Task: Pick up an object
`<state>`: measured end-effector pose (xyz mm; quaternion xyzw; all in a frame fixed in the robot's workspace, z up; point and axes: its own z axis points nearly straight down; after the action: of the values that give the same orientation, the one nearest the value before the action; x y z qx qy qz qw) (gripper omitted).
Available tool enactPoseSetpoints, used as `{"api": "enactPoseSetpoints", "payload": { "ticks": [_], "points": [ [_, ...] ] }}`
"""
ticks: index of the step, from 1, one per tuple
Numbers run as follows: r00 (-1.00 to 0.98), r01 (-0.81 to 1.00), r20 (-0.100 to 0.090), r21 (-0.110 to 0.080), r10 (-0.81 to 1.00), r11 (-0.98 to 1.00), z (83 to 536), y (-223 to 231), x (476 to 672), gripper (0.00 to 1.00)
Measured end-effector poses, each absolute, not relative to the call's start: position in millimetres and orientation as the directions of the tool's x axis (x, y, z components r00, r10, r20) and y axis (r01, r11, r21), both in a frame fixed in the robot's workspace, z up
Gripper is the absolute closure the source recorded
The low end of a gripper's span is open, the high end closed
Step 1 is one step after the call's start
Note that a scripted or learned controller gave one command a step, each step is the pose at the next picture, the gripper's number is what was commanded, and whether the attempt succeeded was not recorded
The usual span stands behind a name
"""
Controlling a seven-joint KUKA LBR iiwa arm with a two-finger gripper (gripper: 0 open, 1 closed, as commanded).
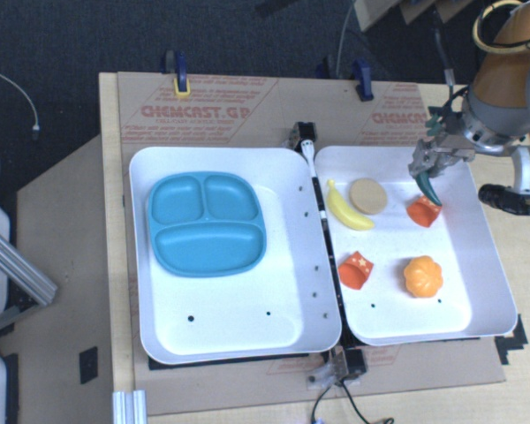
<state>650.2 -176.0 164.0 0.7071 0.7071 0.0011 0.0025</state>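
My gripper (429, 188) hangs over the back right of the right bin (477, 316), its teal fingers pointing down just above a small red piece (423, 212). The fingers look close together with nothing between them. A yellow banana (346, 208) and a tan round disc (368, 196) lie to its left. A red block (356, 270) and an orange pepper-like fruit (422, 276) rest nearer the front of the same bin.
The left bin (247, 325) holds a blue divided plate (208, 223). A black hinge strip (319, 210) runs between the bins. Clamps (181, 73) hold the cardboard sheet at the back. The arm's wrist (499, 78) stands at the right edge.
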Motion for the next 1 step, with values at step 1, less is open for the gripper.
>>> {"api": "enactPoseSetpoints", "payload": {
  "ticks": [1],
  "points": [
    [-0.002, 1.0, -0.003, 0.007, 1.0, 0.002, 226.7, -171.3, 655.1, 1.0]
  ]
}}
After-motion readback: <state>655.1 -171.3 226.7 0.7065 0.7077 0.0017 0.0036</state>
